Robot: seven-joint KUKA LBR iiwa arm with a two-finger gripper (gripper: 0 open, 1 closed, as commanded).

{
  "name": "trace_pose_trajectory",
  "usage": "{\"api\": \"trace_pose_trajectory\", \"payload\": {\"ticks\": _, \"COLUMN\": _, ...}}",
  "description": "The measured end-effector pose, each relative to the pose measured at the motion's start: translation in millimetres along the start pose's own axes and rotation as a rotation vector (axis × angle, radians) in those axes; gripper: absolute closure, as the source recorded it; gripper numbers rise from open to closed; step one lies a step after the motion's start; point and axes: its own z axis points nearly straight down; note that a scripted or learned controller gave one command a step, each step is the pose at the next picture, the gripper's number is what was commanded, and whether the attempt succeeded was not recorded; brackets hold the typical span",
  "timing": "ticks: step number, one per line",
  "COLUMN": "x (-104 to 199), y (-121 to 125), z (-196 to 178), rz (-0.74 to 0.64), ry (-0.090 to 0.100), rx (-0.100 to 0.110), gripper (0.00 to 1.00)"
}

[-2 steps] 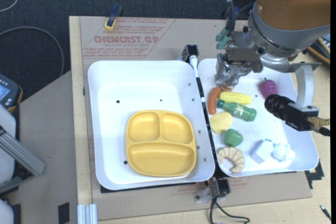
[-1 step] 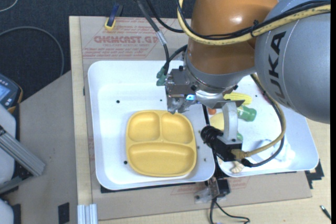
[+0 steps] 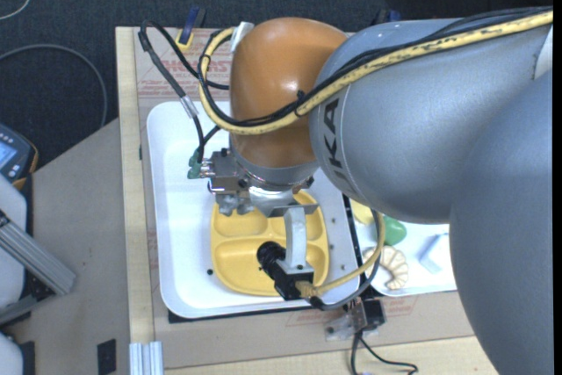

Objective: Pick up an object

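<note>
A yellow divided tray [image 3: 237, 259] lies in the left white bin [image 3: 176, 215], towards its near right side. My gripper [image 3: 295, 243] hangs straight over this tray, low and close to its surface, and the wrist hides much of the tray's far part. In the right bin, a green object [image 3: 394, 232] and a cream ridged object [image 3: 394, 268] peek out from under the arm.
The grey arm with its orange band [image 3: 281, 92] covers most of the right bin [image 3: 435, 277] and the far side of the left bin. A small pale blue piece [image 3: 429, 252] lies in the right bin. Bare white floor shows at the left bin's left side.
</note>
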Motion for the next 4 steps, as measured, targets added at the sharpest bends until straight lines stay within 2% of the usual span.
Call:
{"api": "trace_pose_trajectory", "payload": {"ticks": 1, "x": -11, "y": 6, "z": -180, "rz": 0.005, "ry": 0.01, "rx": -0.029, "gripper": 1.0}}
{"api": "trace_pose_trajectory", "payload": {"ticks": 2, "x": -5, "y": -1, "z": 16, "rz": 0.009, "ry": -0.005, "rx": 0.007, "gripper": 1.0}}
{"api": "trace_pose_trajectory", "payload": {"ticks": 3, "x": -4, "y": 2, "z": -142, "rz": 0.005, "ry": 0.01, "rx": -0.027, "gripper": 1.0}}
{"api": "trace_pose_trajectory", "payload": {"ticks": 4, "x": -134, "y": 0, "z": -11, "rz": 0.022, "ry": -0.004, "rx": 0.004, "gripper": 1.0}}
